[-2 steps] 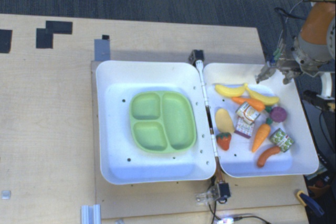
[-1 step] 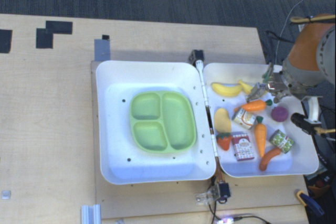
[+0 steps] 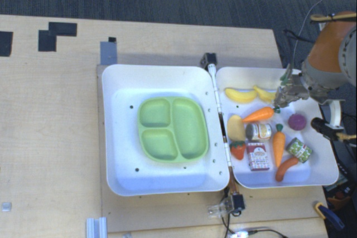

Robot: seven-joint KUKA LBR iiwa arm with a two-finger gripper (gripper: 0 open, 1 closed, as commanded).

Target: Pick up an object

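Toy food fills the right bin (image 3: 321, 178), and my claw (image 3: 281, 96) hangs over its upper part, just beside the yellow bananas (image 3: 241, 95) and above the leaf end of the slanted carrot (image 3: 259, 115). How wide the claw stands I cannot tell, the wrist hides it, and I see nothing held in it.

I judge the slanted carrot to be the nearest candidate. It looks like light hard plastic, stiff and smooth, so it can slip or roll away if I press on the round side. Best hold, I think, is across the thick middle, with the claw turned crosswise to its length.

Room is tight here. The small can (image 3: 259, 131) lies touching or almost touching the carrot below, and the purple ball (image 3: 297, 121) lies near on the right. The bin wall behind the bananas is close too. The upright carrot (image 3: 278, 146), the red box (image 3: 256, 155) and the green packet (image 3: 299, 150) crowd the lower part. The left bin (image 3: 120, 175) carries a green divided plate (image 3: 173, 129) and has open space around it, and the bench (image 3: 50, 136) beyond is free.
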